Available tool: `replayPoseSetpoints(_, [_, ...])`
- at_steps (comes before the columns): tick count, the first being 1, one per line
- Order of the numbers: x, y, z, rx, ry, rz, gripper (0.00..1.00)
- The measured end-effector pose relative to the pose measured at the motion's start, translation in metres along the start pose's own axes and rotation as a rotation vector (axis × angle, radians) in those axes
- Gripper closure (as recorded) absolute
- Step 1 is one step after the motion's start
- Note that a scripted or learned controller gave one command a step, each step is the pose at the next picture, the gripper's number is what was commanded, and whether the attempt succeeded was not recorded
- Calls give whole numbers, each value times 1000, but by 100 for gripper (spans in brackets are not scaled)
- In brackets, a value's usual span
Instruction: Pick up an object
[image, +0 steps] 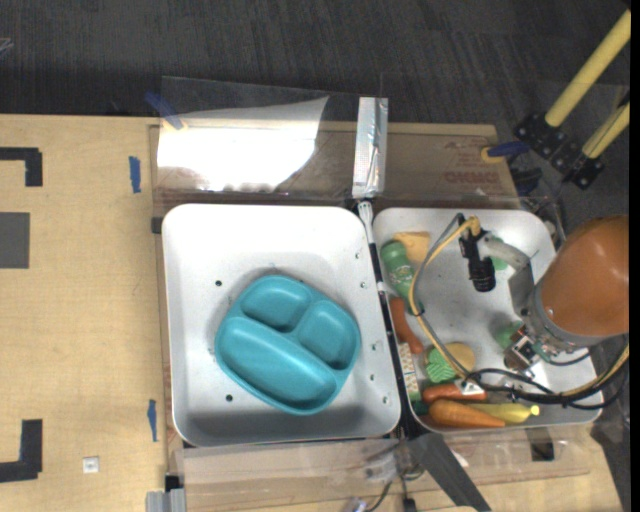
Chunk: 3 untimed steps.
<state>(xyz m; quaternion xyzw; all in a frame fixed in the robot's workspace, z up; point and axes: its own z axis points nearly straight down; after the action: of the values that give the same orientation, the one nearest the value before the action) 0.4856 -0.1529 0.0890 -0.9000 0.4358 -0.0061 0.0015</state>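
**Inspector:** State of the claw (524, 342)?

**Assistant:** It sits low inside the right bin (520, 222), under the arm's orange band (590, 278). The band and wrist cover it from above, so I cannot tell whether it is spread or pressed together. Nothing is seen pinched in it.

**Inspector:** Where are the candidate objects?

**Assistant:** All are in the same bin as the claw, on the side away from the arm. The closest is the long orange carrot (466, 416), with a yellow banana (512, 410) just beside it. Both lie along the bin's near wall, a little towards the camera from the claw. A round tan piece (460, 354) lies near the claw on its far-from-arm side. A reddish stick (401, 320) and a green bottle (396, 262) lie further out, against the wall shared with the left bin (200, 240).

**Inspector:** Which relation governs the next move?

**Assistant:** In my judgement, the carrot's long axis. It runs roughly along the near wall, pointing towards and away from the arm's side, so the claw should close across it and not along it. A short travel towards the near wall would be needed.

**Inspector:** Hazards?

**Assistant:** A black cable (500, 378) loops just above the carrot and banana, and the wall is tight behind them. Crowding could spoil the grip.

**Inspector:** And the other bin?

**Assistant:** It holds a teal divided plate (288, 342), well apart from the claw.
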Motion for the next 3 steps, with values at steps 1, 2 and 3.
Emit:
replayPoseSetpoints(1, [28, 16, 1, 4, -7, -435, 0])
replayPoseSetpoints(2, [28, 14, -7, 6, -12, -432, 100])
replayPoseSetpoints(3, [57, 5, -60, 0, -16, -636, 100])
